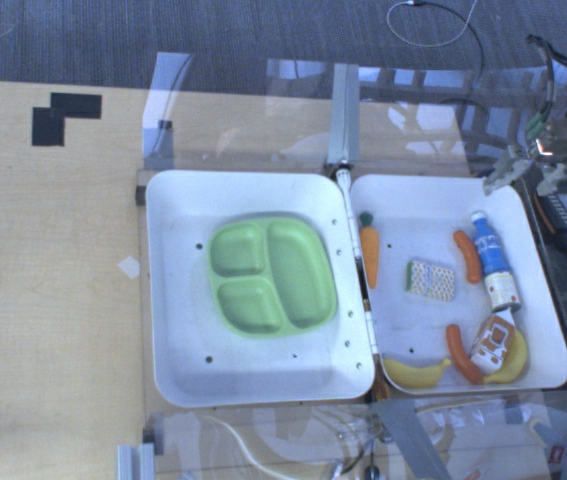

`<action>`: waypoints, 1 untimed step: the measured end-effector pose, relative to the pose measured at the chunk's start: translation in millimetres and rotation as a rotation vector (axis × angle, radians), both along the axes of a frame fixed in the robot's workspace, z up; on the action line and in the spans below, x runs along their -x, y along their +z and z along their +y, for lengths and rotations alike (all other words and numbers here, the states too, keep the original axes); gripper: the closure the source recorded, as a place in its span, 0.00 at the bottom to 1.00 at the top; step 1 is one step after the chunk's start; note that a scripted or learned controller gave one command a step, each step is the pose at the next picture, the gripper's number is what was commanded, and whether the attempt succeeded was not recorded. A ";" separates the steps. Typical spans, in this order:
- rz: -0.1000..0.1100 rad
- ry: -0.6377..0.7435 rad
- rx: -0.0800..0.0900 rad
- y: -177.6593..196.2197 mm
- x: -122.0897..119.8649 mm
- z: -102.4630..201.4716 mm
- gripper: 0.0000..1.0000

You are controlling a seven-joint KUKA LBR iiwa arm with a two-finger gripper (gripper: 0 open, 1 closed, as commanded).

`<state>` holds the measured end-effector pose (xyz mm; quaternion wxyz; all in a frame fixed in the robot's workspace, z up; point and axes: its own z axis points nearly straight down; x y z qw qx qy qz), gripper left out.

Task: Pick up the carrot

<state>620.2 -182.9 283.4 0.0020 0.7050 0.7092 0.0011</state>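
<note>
The carrot (pixel 369 252) lies in the right bin (pixel 543 298), hard against its left wall beside the divider between the two bins, green top pointing away from the camera and orange tip toward it. It looks like a small toy or plastic piece — probably light, stiff and somewhat smooth, so it should not crush, but it could slip or roll out of a loose pinch. The body tapers, so the thicker part just below the green top seems the better place to take hold, fingers closing across its width rather than along its length. The trouble is the wall: one finger must go down between the carrot and the bin's edge, where there appears to be almost no room, so a grasp may nudge it sideways first. Its other side is free, with the small patterned pad (pixel 431 280) some way off. Elsewhere in this bin are a blue bottle (pixel 489 256), two sausages (pixel 467 256) and a banana (pixel 415 371), all well apart from the carrot. The left bin (pixel 178 368) holds a green tray (pixel 268 275). The gripper (pixel 538 158) sits at the far right, beyond the right bin's back corner — whether it is spread or closed cannot be made out, and nothing is seen held in it.
</note>
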 end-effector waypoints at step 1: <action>0.000 -0.254 -0.001 11.2 0.4 -4.5 0.00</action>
